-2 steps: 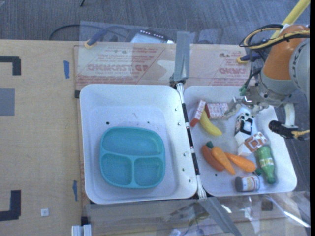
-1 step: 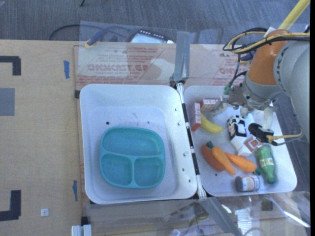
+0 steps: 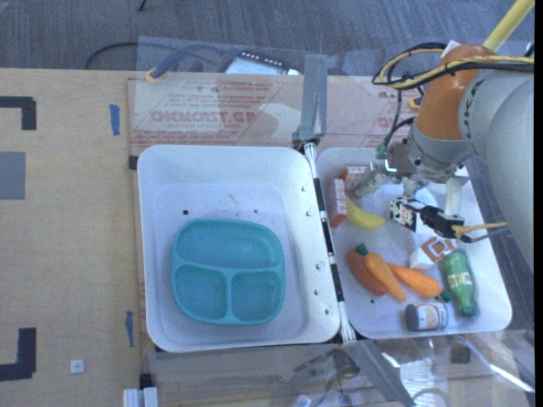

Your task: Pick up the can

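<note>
The can (image 3: 427,315) lies on its side near the front edge of the right bin (image 3: 501,312), just beside the green bottle (image 3: 459,281) and the carrots (image 3: 394,276). The claw (image 3: 407,195) hovers at the bin's back — I cannot tell its state. Still the approach step; next it must travel forward and descend over the can.

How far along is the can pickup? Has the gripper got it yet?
Nothing looks done: the can lies on its side near the front edge of the right bin, beside the green bottle. In hand: the gripper is over the bin's far part, near the banana, apart from the can, with nothing visibly between its fingers. Left: move to the can, grasp it and lift.
</note>
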{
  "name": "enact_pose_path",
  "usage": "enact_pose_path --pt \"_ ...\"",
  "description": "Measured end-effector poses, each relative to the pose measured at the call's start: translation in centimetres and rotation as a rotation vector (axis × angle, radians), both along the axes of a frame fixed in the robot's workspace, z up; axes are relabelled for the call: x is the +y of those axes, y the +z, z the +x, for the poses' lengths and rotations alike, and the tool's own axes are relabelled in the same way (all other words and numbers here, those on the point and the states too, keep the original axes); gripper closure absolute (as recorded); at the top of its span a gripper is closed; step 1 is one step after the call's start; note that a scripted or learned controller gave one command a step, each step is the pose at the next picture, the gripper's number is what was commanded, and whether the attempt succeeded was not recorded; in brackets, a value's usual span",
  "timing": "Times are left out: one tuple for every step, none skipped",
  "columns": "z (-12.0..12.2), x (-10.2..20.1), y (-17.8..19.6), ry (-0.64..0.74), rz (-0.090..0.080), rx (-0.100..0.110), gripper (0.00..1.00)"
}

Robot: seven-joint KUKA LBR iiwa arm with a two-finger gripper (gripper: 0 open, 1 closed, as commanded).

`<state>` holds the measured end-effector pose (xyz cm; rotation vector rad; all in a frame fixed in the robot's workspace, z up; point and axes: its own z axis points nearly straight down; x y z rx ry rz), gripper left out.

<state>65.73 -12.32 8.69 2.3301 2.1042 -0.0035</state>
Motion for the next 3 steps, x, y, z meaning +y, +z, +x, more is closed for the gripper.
enact_pose_path --pt "0.2 0.1 1.1 0.001 0.002 -0.005 1.0" --pt "0.1 0.1 1.1 0.001 0.002 -0.004 0.0" --pt "0.2 2.1 0.1 -0.377 0.0 0.04 0.0"
